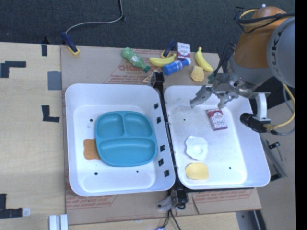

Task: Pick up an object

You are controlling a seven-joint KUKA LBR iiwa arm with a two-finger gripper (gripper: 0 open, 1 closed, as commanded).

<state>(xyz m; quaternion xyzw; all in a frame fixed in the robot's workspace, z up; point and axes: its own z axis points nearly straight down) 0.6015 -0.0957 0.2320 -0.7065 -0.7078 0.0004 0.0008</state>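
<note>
In the camera view you saw two shallow white plastic bins side by side on the bench, the left bin (76, 128) and the right bin (249, 157), touching along a dark middle seam. The grey arm with the orange band (259, 37) reached in from the right, and its two-finger gripper (212, 97) hung over the upper part of the right bin. Its two grey fingers (199, 97) were spread apart, so the hand was open, and nothing was between them. Just below and beside the gripper, a small red and white box (217, 119) lay flat on the floor of the right bin, apart from the fingers. Lower in the same bin you saw a white toy fried egg with a pale centre (196, 147), and near it, close to the front wall, a yellow oval piece like a toy potato chip (197, 171). In the left bin a blue plastic plate with three compartments (126, 138) lay in the middle, and an orange flat piece like toast (89, 149) showed at its left edge, partly under the plate. Behind the bins, on the brown cardboard, several toys lay in a row: a green bottle (134, 59), a yellow banana (161, 60), a blue bottle (173, 67), a small white and red carton (183, 50), a second yellow banana (203, 60) and a yellow wedge (197, 74).
</note>
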